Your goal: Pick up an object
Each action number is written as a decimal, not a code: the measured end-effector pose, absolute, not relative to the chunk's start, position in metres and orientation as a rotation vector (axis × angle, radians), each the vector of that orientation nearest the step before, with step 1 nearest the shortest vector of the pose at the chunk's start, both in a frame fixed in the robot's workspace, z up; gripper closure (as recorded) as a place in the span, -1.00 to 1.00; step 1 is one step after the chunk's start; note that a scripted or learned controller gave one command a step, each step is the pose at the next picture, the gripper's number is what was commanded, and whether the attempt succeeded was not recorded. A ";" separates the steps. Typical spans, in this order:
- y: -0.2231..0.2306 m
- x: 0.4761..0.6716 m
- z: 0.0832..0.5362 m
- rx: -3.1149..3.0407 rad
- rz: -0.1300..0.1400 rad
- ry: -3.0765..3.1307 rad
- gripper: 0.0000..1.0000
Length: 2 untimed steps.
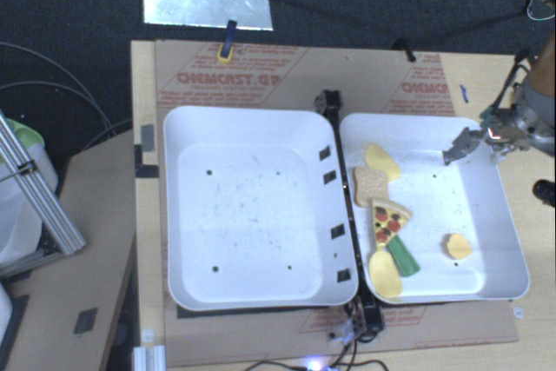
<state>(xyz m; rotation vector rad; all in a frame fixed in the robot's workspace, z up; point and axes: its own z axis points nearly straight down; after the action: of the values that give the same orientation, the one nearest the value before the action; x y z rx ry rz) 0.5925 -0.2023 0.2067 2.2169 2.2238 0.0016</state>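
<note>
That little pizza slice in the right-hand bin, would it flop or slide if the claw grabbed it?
The pizza slice looks like a stiff toy, so it probably won't flop. It lies flat on the smooth right bin, so it may skid. The green piece touches it and might shift too.

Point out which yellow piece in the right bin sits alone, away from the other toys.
The small round yellow-orange piece, alone on the right bin's floor; the two pale yellow pieces lie in the cluster by the divider.

Red print on the cardboard [287, 69] under the bins: at eleven o'clock it reads "CHEMCAST GP", right way up. Over at one o'clock, the same red lettering sits on the board again, too cut off and blurred to spell out. Nothing else here is legible.
</note>
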 end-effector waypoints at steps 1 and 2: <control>-0.168 0.480 0.102 2.234 -0.009 2.231 -1.00; -0.203 0.499 0.084 2.219 0.001 2.219 -1.00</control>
<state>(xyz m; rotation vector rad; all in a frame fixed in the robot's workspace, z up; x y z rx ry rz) 0.4987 -0.2026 0.0835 2.2188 2.2189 0.0010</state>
